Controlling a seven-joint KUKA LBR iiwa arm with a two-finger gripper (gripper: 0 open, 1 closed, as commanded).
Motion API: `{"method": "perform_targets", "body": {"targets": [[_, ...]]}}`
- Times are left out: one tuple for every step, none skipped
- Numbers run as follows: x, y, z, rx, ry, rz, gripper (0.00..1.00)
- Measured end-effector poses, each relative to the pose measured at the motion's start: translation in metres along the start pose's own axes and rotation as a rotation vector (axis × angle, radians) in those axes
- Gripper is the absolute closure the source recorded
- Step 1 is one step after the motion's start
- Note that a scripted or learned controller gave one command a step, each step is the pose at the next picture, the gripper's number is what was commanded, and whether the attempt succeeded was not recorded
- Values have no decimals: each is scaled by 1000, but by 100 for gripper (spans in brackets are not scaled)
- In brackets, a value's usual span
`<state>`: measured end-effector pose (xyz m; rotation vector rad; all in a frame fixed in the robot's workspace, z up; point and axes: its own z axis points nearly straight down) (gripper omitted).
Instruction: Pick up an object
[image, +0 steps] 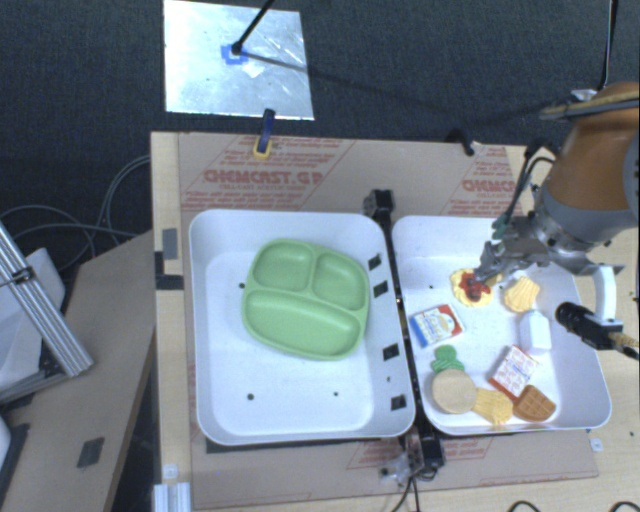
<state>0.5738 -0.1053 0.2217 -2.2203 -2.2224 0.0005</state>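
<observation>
The right bin (440, 240) holds several small toy foods. My gripper (489, 268) hangs over the bin's upper middle, right above a yellow and red piece (467, 288) and touching or nearly touching it. I cannot tell whether that piece is between the fingers. A pale yellow chip (521, 294) lies just right of the gripper. A blue, white and red packet (436, 324) lies below it.
Nearer the front of the right bin are a green piece (444, 354), a round tan disc (453, 392), a yellow cracker (492, 406), a brown waffle (535, 404), a red and white packet (513, 370) and a white block (535, 330). The left bin (215, 300) bears a green divided plate (305, 298).
</observation>
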Motion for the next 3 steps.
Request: {"method": "perform_targets", "body": {"targets": [[21, -48, 8, 0, 0, 1, 100], [29, -80, 6, 0, 0, 1, 100], [24, -90, -8, -3, 0, -1, 100]]}}
